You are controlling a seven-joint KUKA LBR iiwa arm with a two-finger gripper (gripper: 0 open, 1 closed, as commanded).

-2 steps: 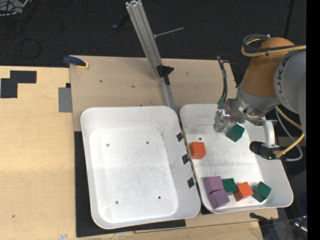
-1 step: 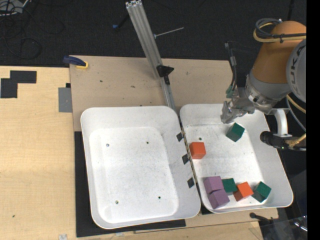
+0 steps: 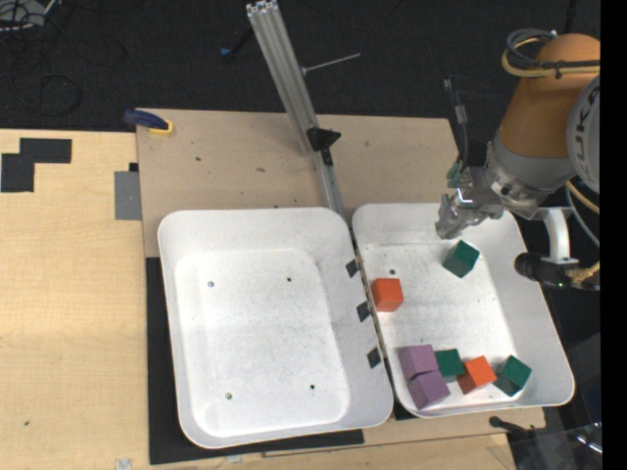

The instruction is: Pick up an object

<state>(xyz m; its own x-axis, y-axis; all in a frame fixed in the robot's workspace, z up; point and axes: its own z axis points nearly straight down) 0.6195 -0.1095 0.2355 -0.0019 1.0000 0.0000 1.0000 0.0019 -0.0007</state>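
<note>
The grey two-finger gripper hangs over the right shallow white plastic bin; whether it is spread or pressed together cannot be told. A dark green cube lies at its five o'clock, apart from it. An orange cube sits at eight o'clock of the green one.

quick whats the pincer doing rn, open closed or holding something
Pincer: cannot be told from this view; it hangs over the right bin, just above the lone green block, with nothing seen held.
</note>
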